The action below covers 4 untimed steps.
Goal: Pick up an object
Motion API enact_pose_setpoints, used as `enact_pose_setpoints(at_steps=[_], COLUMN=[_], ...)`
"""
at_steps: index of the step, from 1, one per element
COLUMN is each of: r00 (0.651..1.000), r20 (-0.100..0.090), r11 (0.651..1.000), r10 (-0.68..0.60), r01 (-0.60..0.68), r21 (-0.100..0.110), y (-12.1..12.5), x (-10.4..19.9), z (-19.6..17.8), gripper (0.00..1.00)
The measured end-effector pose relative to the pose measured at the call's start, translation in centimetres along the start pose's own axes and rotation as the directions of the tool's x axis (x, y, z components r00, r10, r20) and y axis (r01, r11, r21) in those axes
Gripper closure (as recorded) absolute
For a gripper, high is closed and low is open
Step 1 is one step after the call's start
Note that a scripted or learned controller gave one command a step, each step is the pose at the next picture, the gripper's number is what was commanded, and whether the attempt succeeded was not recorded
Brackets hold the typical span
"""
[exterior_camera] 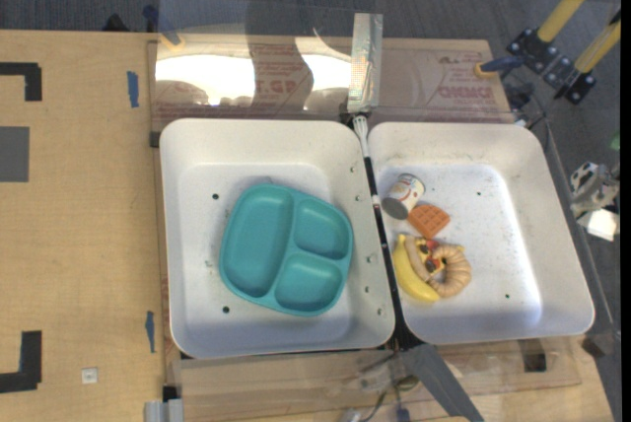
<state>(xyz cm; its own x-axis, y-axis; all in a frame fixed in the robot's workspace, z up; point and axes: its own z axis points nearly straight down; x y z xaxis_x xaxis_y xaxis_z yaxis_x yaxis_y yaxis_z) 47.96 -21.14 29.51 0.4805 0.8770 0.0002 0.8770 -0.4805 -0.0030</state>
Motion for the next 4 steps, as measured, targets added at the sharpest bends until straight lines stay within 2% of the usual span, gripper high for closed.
enact_pose_setpoints(at_steps=[1,2,3,4], r00=[0.928,1.000,0.999,0.978], r20=[0.001,0.000,0.001,0.001], r11=[0.928,1.000,0.999,0.978], r10=[-0.373,-0.013,0.039,0.210], r01=[0.373,0.013,-0.039,-0.210], r21=[-0.002,0.002,-0.004,0.002], y=[0.0,-0.6,-0.1,0.0], x=[0.1,1.1,0.1,-0.1], z=[-0.6,4.9,2.5,4.1], gripper=[1.00,1.00,1.00,1.00])
